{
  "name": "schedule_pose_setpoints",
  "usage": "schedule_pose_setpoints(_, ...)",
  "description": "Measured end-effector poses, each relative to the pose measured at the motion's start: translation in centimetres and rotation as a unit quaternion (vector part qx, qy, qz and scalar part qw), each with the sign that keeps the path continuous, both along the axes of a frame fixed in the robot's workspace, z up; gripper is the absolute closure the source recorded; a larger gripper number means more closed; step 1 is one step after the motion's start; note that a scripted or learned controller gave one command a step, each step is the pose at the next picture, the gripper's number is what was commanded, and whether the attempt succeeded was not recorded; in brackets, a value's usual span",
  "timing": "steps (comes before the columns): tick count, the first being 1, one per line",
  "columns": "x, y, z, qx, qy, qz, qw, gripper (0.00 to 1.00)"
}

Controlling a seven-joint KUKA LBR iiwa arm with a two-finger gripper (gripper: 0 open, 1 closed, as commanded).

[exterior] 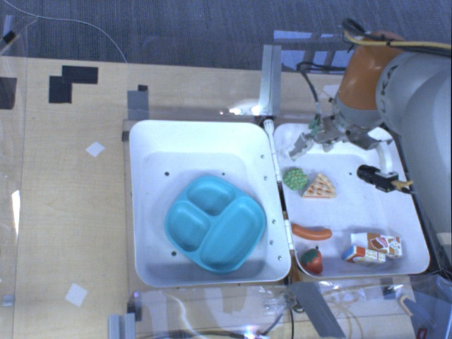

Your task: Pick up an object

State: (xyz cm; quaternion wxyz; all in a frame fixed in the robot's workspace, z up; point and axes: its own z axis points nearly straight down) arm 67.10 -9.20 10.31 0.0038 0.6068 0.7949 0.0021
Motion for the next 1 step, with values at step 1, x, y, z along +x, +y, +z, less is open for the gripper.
schedule_pose_setpoints(1,-5.56,-1.34,-1.51,-0.0001,0.0,0.013,0.9999,0.0)
